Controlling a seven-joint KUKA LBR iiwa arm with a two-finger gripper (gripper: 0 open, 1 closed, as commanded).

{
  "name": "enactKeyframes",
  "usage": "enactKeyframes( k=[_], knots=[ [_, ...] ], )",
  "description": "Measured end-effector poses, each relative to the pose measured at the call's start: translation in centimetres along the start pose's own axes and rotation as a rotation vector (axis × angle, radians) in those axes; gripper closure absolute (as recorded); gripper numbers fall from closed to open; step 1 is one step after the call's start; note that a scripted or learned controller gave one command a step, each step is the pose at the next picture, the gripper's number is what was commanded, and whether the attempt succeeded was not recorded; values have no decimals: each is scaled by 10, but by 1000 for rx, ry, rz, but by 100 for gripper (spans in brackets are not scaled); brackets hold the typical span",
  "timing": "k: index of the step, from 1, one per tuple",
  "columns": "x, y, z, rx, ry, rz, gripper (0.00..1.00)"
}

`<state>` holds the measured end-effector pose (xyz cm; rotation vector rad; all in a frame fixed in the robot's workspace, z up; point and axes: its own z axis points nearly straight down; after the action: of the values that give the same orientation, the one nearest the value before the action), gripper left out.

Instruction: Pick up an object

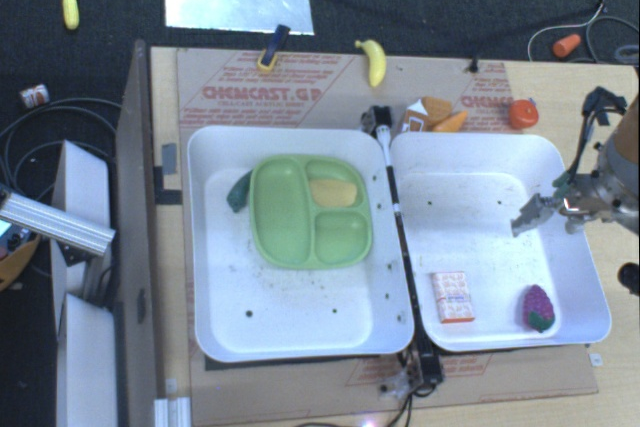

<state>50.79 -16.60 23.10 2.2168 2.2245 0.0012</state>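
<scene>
Two white bins sat side by side on the table. The left bin (215, 315) held a green divided plate (308, 212) with a yellow block (335, 192) in its upper right compartment and a dark green thing (239, 190) touching its left edge. The right bin (480, 165) held a small red-and-white box (453, 296) and a purple grape bunch (538, 307) near the front wall. The gripper (532, 215) hung over the right bin's right side, well apart from both; whether its jaws were open could not be told.

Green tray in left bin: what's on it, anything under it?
A yellow item lies in one compartment of the tray. A dark green thing sticks out at its left edge. Anything beneath is covered.
</scene>
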Motion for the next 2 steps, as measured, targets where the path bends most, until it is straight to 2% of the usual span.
enactKeyframes(
  k=[1,2],
  knots=[
    [-35,-22,43,3,-1,7,0],
    [-33,-19,31,-4,-2,1,100]
  ],
)
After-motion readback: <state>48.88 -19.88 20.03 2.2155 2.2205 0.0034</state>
